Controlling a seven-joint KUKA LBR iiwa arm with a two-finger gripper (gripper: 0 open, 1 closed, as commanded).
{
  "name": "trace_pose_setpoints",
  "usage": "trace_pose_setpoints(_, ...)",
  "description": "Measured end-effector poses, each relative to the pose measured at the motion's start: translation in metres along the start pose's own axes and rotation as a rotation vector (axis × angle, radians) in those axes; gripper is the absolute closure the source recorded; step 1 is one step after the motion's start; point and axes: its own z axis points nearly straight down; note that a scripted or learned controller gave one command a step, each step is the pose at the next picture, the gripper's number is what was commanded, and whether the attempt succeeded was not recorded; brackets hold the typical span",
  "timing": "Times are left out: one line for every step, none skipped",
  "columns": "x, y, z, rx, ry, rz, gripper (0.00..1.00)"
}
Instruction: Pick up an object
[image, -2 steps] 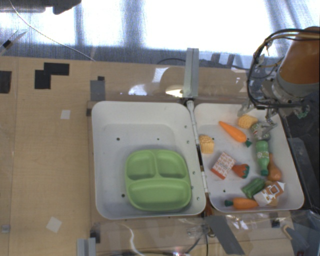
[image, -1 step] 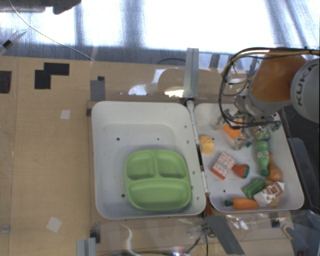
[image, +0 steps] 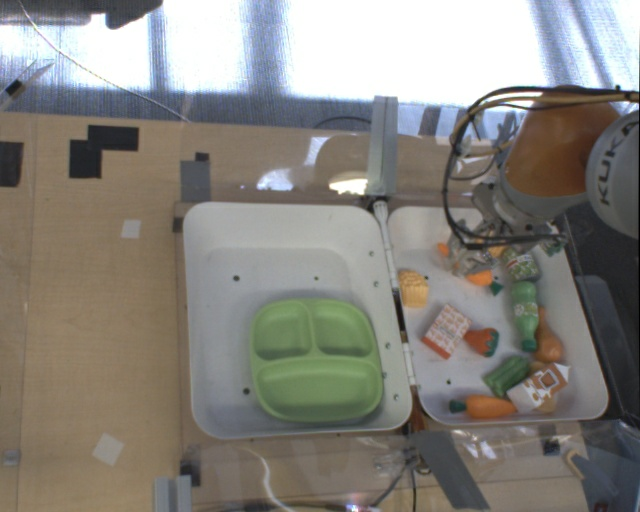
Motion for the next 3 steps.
trace_pose_setpoints(0.008,-0.029,-0.056,-0.004,0.009,-0.071,1.0)
trace_pose_setpoints(0.008,-0.027,-0.053,-0.008,0.012,-0.072,0.0)
trace_pose_setpoints(0.003,0.016,0.014,-0.007,0.01,-0.17,0.0)
